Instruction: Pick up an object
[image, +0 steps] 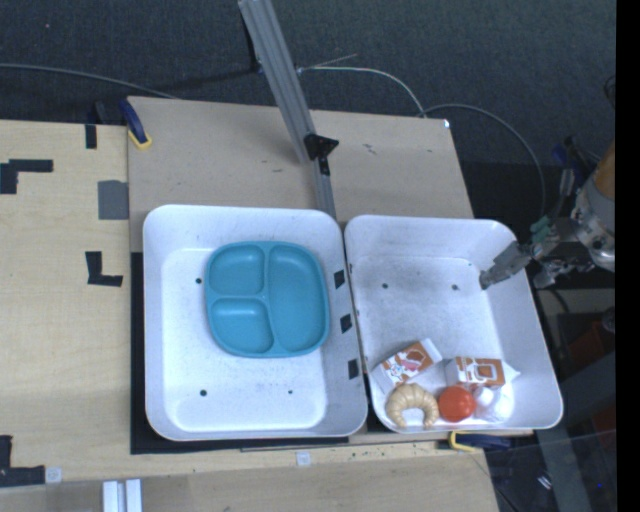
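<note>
Two white bins sit side by side on the bench. The left bin (170, 400) holds one thing: a teal divided plate (267, 299) with three compartments, lying flat toward the bin's back half. The right bin (420, 240) holds four small items, all huddled in its near right corner: one croissant (413, 405), one red ball (457, 404) just beside it, and two orange-and-white packets, one (409, 363) above the croissant and another (481, 374) above the ball. Something white lies under the ball, though I can't tell what. The gripper (497, 270) hangs over the right bin's far right wall, well apart from that cluster, with nothing in it; whether it is spread or closed I cannot tell.
</note>
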